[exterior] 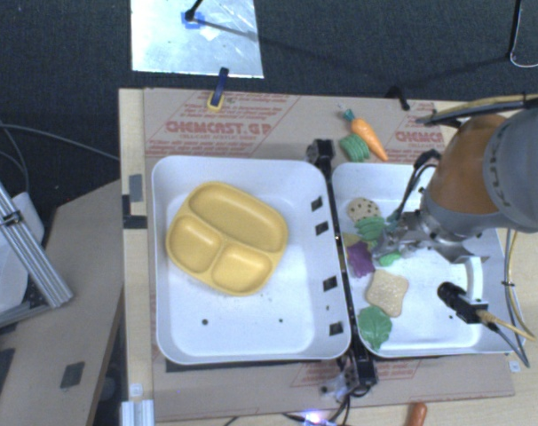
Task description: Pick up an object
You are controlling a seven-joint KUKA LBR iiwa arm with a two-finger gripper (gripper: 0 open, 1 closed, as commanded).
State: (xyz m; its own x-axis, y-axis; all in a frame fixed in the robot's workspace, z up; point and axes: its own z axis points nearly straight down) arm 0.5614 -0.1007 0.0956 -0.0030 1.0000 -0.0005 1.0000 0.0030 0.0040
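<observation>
The gripper [395, 240] sat low among toy food at centre-right; its grip was unreadable, so nothing looked picked up yet.

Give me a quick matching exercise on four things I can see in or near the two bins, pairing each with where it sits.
Things:
1. yellow divided tray
2. toy carrot
3. cookie
4. green leafy toy

Places:
A. near corner of the right bin, close to the divider
B. on the board beyond the bins
C. middle of the left bin
D. far end of the right bin, near the divider

Pairs: 1-C, 2-B, 3-D, 4-A
</observation>
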